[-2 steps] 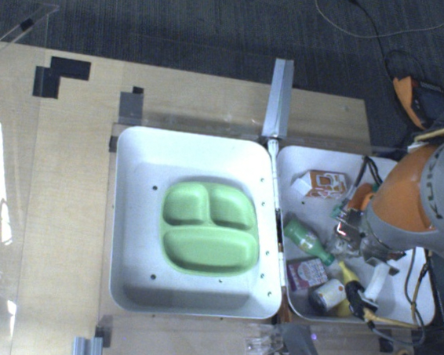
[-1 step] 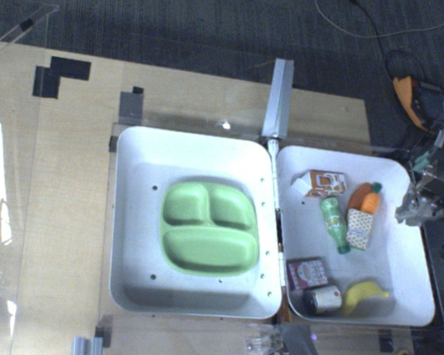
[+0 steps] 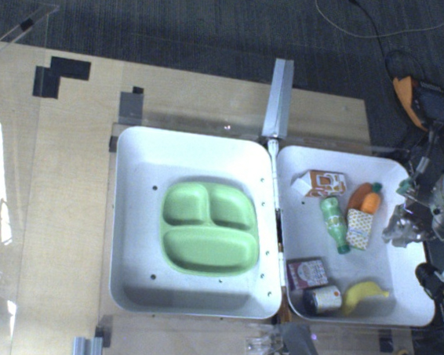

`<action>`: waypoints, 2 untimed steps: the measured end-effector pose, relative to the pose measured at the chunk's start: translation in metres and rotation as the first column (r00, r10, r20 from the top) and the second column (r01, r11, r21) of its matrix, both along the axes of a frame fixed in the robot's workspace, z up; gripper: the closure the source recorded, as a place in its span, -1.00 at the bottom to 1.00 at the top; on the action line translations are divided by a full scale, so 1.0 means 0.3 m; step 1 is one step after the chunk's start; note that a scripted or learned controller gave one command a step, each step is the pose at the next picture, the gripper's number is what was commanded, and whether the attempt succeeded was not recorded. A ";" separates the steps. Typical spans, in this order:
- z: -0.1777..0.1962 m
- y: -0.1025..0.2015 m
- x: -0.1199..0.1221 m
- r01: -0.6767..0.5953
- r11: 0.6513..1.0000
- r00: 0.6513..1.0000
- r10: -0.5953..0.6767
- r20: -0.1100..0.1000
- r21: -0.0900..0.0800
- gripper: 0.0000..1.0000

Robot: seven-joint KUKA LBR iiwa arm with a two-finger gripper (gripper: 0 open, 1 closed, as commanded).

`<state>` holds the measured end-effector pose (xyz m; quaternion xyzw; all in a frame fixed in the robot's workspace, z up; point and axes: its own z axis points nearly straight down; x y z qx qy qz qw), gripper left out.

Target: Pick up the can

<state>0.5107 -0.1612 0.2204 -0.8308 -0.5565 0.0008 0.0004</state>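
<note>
Hovering my gripper [image 3: 400, 231] at the right bin's [image 3: 318, 161] edge.
I'm seeing the can [image 3: 323, 299] lying well apart, beside the banana [image 3: 367, 293]; finger spread unclear.

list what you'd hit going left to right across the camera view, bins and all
green divided plate in the left bin → purple box → can → yellow banana → claw at the right bin's far edge

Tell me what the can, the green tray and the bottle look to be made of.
Can: probably metal, with a pale shiny end and dark side. Green tray: likely moulded plastic, smooth, matte, one even colour, rounded compartments. Bottle: seemingly clear green-tinted plastic, light showing through; too small for certainty.
</note>
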 end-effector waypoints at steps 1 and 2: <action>0.000 0.000 0.000 0.000 1.000 1.000 0.000 0.000 0.000 -1.00; -0.446 0.096 0.009 0.190 0.982 0.982 -0.190 0.009 0.001 -1.00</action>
